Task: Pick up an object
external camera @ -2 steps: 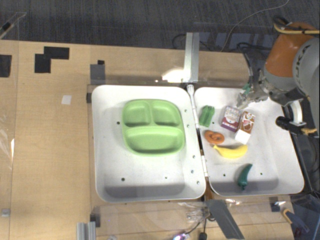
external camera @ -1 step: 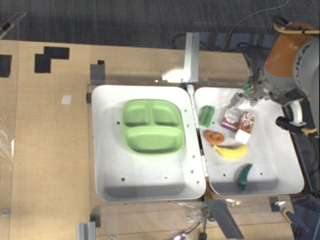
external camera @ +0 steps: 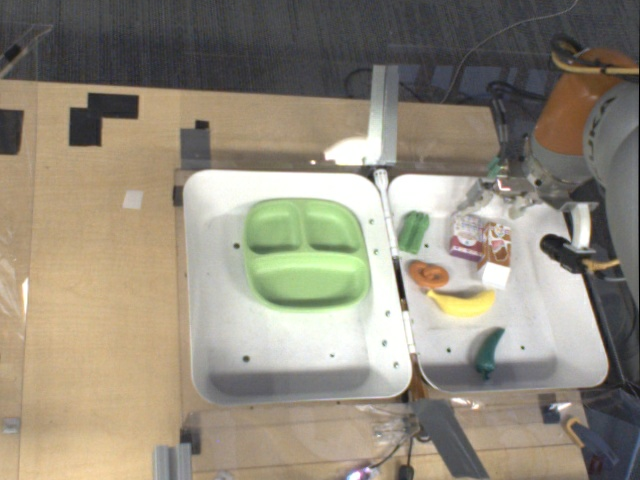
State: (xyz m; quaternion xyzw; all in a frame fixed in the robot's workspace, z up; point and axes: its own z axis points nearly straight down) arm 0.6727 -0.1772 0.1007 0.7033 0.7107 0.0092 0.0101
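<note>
My gripper (external camera: 497, 205) hangs over the back of the right bin (external camera: 560, 358), its fingers spread open just above two small packages. One is a purple and white packet (external camera: 466, 236); the other is a brown and white carton (external camera: 497, 249). Nothing sits between the fingers. Further forward lie a yellow banana (external camera: 462, 303), an orange ring-shaped toy (external camera: 428, 273), a light green piece (external camera: 413, 230) by the left wall and a dark green piece (external camera: 488, 352) near the front.
The left bin (external camera: 215, 298) holds a green divided plate (external camera: 305, 253). A metal divider (external camera: 392, 258) runs between the bins. The arm's orange band (external camera: 568, 108) and grey body stand at the right, with cables behind.
</note>
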